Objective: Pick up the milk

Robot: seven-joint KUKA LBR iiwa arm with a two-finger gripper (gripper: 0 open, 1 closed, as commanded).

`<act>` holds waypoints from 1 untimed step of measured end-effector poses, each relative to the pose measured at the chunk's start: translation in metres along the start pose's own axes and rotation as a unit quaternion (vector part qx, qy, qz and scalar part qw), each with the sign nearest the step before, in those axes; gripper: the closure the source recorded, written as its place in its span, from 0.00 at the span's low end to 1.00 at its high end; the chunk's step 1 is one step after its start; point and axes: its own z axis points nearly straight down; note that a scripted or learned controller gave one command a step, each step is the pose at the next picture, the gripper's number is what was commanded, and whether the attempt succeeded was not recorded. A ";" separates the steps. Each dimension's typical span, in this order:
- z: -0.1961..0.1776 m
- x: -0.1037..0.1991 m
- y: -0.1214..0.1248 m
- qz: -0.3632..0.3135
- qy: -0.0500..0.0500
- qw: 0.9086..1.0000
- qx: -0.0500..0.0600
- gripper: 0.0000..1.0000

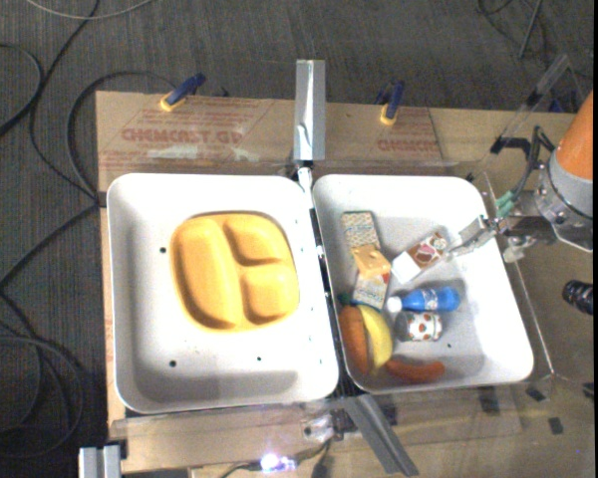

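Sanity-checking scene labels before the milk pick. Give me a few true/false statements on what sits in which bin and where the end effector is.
1. The yellow divided tray lies in the left bin. True.
2. The milk carton sits on the yellow tray. False: it lies in the right bin, near its upper right.
3. The banana is in the right bin. True.
4. The end effector hangs over the left bin. False: it is at the right bin's upper right rim, beside the milk carton.
5. The blue bottle lies below the milk carton in the view. True.
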 end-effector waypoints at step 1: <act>0.055 0.016 0.068 -0.009 -0.001 1.000 0.000 0.00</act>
